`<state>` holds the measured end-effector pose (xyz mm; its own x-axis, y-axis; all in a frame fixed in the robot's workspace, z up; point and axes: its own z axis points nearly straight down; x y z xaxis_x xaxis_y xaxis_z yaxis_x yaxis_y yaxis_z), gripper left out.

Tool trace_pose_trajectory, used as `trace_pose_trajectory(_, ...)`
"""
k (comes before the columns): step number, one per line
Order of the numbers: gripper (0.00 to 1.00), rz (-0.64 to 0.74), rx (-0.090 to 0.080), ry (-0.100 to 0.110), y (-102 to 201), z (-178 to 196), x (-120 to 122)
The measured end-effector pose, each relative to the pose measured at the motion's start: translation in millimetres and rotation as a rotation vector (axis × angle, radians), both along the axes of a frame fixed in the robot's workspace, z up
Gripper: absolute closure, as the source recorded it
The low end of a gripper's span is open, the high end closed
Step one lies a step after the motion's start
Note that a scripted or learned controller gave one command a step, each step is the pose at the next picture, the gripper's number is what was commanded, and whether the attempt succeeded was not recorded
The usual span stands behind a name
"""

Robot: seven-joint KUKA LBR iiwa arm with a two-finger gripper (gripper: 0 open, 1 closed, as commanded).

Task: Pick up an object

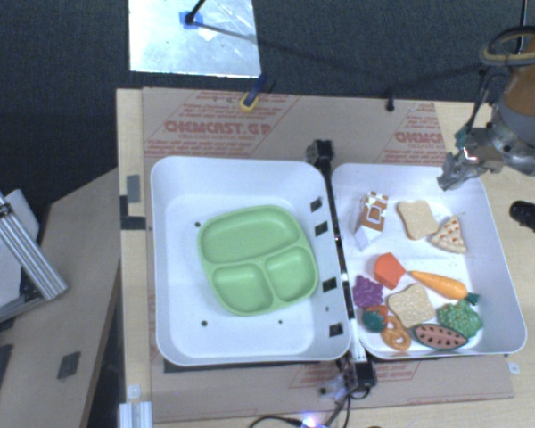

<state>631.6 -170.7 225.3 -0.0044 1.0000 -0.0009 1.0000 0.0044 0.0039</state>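
Left bin: shallow, white, in the centre-left of the frame. It contains one green divided plate with three compartments, lying flat near the bin's middle.

Divider: a dark strip with black clips, running top to bottom between the two bins.

Right bin: shallow, white, centre-right of the frame. It holds the toy food pieces, any of which may serve for the pick:
- small brown-and-white house-shaped piece, upper left of the bin;
- bread slice, just right of it;
- pizza wedge, beside the bread slice on its right;
- orange-red block, mid-bin;
- purple grapes, below-left of the block and near it;
- carrot, lying on its side, right of the block;
- second bread slice, below the carrot;
- pretzel, near the bin's lower edge;
- watermelon slice, right of the pretzel;
- green broccoli, lower right, touching the watermelon slice.

Gripper: upper right of the frame, over the right bin's top edge, apart from every piece. Nothing is seen between its fingers; whether they are spread or closed cannot be told.
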Motion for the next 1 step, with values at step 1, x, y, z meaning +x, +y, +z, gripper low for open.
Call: trace_pose_trajectory(1, 1.00, 0.004, 0.003, 0.005, 49.5, -9.8, -22.8)
